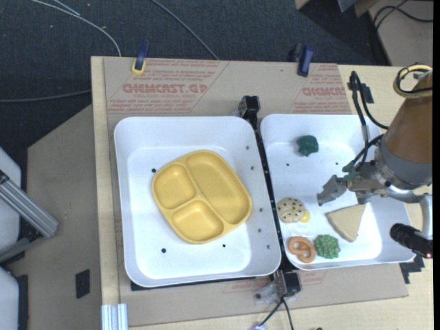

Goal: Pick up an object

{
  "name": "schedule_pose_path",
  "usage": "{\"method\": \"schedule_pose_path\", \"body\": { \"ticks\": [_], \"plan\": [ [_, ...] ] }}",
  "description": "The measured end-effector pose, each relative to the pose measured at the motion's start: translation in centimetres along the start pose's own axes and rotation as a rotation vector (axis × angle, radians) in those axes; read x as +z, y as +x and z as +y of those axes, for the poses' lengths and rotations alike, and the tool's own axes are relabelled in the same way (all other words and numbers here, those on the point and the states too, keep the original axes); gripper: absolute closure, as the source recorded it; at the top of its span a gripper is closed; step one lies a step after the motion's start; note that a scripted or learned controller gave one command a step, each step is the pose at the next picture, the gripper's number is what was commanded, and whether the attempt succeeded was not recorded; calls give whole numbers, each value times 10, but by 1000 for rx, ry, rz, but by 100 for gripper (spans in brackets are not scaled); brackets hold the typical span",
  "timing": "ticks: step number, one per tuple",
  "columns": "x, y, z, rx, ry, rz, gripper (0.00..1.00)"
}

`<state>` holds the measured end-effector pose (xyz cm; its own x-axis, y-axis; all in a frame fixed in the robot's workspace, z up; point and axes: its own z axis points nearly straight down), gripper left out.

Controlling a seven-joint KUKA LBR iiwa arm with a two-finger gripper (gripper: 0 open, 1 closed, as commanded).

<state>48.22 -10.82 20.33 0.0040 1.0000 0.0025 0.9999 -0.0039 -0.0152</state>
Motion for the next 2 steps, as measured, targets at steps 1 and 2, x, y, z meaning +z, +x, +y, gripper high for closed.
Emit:
{"method": "schedule_pose_path", "body": {
  "ticks": [1,2],
  "plan": [
    [-7,0,3,-4,-14,-2,0],
    [52,4,8,-4,-12,0,0]
  ]
}}
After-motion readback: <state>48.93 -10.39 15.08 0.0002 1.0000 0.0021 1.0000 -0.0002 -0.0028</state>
